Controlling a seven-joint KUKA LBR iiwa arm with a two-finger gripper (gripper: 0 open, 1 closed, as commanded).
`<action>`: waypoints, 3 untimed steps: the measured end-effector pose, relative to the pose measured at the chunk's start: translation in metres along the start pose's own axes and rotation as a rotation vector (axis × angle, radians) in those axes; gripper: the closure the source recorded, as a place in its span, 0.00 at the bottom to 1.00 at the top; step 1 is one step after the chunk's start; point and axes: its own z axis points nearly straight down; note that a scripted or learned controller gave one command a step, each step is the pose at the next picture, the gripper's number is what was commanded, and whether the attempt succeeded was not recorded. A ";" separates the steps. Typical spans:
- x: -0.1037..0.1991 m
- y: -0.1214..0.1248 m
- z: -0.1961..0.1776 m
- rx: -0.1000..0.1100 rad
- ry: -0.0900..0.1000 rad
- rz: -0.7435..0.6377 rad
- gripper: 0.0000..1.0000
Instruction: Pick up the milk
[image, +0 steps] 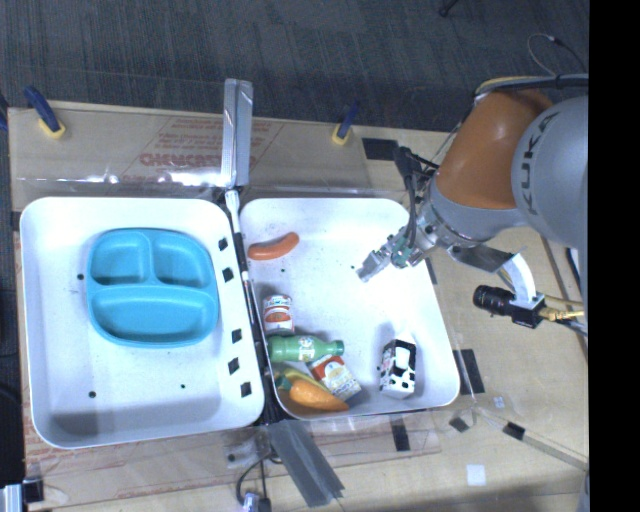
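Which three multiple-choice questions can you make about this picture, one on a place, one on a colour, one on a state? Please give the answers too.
1. Where is the milk carton?
A. in the left bin
B. in the right bin, near its front right corner
C. on the bench

2. What colour is the divided plate in the left bin?
A. blue
B. red
C. yellow

3. How does the gripper stand to the milk carton?
A. clamped on it
B. apart from it, over the right bin
C. pressing it flat

Answers: B, the carton stands by that corner; A, the plate is light blue; B, bare bin floor lies between them.
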 end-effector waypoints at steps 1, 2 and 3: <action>0.000 0.000 0.000 0.001 0.000 0.000 0.00; -0.010 -0.099 0.095 0.000 -0.001 0.092 0.00; -0.012 -0.098 0.085 -0.001 -0.003 0.088 1.00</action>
